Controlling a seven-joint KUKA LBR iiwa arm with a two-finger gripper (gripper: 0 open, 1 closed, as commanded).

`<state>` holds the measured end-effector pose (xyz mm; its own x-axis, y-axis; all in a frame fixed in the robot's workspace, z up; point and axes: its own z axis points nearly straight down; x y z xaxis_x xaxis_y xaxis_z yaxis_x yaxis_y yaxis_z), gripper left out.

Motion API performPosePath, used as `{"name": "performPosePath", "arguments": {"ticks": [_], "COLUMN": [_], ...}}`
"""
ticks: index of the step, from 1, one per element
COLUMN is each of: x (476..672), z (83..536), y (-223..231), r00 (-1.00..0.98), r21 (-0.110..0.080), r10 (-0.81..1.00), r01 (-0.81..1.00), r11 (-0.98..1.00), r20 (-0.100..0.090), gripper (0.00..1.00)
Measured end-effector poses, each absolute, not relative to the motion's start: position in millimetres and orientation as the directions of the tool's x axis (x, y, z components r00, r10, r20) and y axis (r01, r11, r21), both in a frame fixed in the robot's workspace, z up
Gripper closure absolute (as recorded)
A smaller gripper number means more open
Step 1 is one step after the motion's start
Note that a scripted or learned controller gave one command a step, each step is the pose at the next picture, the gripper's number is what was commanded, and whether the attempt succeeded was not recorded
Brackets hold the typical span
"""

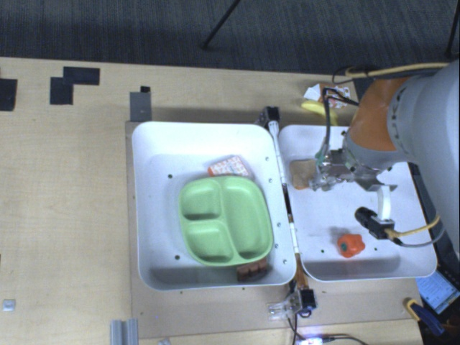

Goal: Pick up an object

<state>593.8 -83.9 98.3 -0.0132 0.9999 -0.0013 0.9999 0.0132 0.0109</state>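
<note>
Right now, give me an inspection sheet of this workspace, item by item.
Surface: wooden bench bearing a left bin and a right bin, side by side.
Job's things: orange object and a tan item in the right bin.
Clutter: green divided plate in the left bin, a patterned packet above it, a dark object at its lower edge.
End effector: low over the right bin, beside the tan item; finger state unclear.
Cables: yellow cable by the arm.
Surroundings: dark carpet.
</note>
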Motion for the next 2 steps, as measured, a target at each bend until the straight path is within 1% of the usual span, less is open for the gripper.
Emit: {"name": "performPosePath", "arguments": {"ticks": [1,2], "x": [659.1,658.6], "z": [161.4,160.2], "y": [-129.7,-129.0], "r00": [-0.007,-0.007], "r21": [0.007,0.003], "r10": [1.0,1.0], "r01": [1.0,1.0], "r11": [0.007,0.007], "r20": [-0.002,-0.001], "gripper": [1.0,0.0]}}
